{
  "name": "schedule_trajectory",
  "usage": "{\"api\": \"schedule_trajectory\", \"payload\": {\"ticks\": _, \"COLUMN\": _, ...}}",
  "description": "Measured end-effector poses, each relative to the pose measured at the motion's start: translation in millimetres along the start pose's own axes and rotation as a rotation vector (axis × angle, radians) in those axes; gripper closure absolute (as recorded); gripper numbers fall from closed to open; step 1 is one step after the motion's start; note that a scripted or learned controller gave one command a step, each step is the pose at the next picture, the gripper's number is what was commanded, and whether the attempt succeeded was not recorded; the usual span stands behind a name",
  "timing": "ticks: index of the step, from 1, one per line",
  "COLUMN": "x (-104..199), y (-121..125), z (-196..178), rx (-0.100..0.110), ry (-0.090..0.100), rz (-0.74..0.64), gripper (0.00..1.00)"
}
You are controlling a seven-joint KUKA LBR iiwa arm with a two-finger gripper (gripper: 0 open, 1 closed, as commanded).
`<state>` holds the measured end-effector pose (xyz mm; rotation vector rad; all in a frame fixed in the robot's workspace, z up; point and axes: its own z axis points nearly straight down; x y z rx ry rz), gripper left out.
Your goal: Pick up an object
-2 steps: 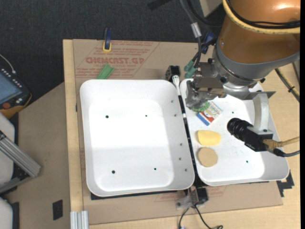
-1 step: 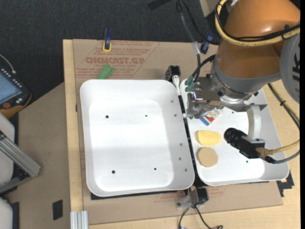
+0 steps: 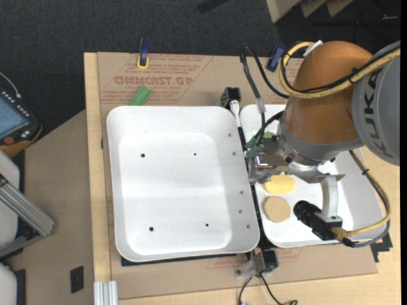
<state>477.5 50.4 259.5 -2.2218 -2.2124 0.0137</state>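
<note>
My gripper (image 3: pixel 266 165) hangs low over the left part of the right bin (image 3: pixel 289 235), under the orange band of the arm. A pale yellow, banana-like object (image 3: pixel 280 185) lies right below it, close to its metal tip. Just in front of that lies a round tan disc (image 3: pixel 276 209) on the bin floor. Nothing shows between the fingers. The arm's bulk hides most of the right bin's back half.
The left bin (image 3: pixel 178 180) is large and white, its right wall running beside the gripper. A green strip (image 3: pixel 140 95) lies on the cardboard behind it. Clamps sit at the board's back edge (image 3: pixel 144 53). A blue-screened device (image 3: pixel 13 116) sits far left.
</note>
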Motion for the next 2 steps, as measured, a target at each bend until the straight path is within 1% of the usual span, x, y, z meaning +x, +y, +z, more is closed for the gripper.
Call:
{"api": "schedule_trajectory", "payload": {"ticks": 1, "x": 37, "y": 1, "z": -32, "rx": -0.013, "ry": 0.003, "rz": -0.008, "gripper": 1.0}}
{"api": "schedule_trajectory", "payload": {"ticks": 2, "x": 56, "y": 1, "z": -111, "rx": -0.019, "ry": 0.004, "rz": -0.008, "gripper": 1.0}}
